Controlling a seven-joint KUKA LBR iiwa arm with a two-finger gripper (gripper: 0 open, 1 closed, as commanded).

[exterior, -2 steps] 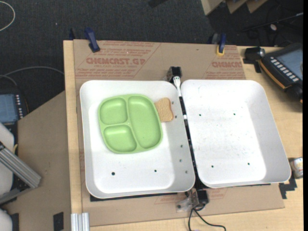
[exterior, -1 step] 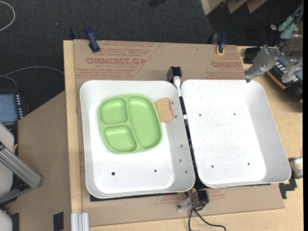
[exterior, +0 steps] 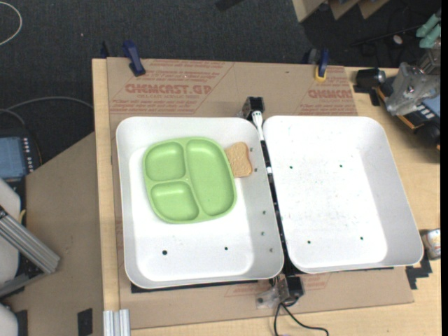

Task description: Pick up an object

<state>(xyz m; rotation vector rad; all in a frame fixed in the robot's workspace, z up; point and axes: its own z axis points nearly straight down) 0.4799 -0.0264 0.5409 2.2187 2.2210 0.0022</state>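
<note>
The pincer (exterior: 413, 89) sits at the far right edge, well apart from both bins; we cannot tell its state. We judge the pick not yet begun: nothing is lifted. In the left bin (exterior: 140, 257) we count 2 things: 1 green plate (exterior: 189, 180) with 3 compartments and 1 tan cracker (exterior: 240, 159) touching its right rim. The right bin (exterior: 336, 194) makes 2 bins on the counter (exterior: 182, 82).
</note>
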